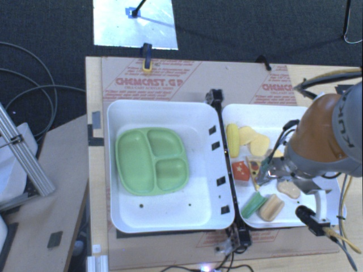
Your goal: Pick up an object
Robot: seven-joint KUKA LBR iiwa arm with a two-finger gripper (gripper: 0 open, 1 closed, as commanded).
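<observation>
The right white bin (258, 111) holds several toy foods. A yellow corn-like piece (232, 139) lies by its left wall, with pale yellow pieces (253, 140) next to it. A red piece (241, 171) sits lower down. A green piece (253, 205) and a tan bread roll (271, 207) lie at the front, and a small tan piece (290, 190) is just right of them. My gripper (264, 172) hangs low over the bin's middle, just right of the red piece and above the green one. The arm hides the bin's right part.
In the left white bin (164, 109) lies a green divided plate (152, 160). A black divider with clips (224, 163) runs between the two bins. The bench (187, 78) behind the bins is bare cardboard.
</observation>
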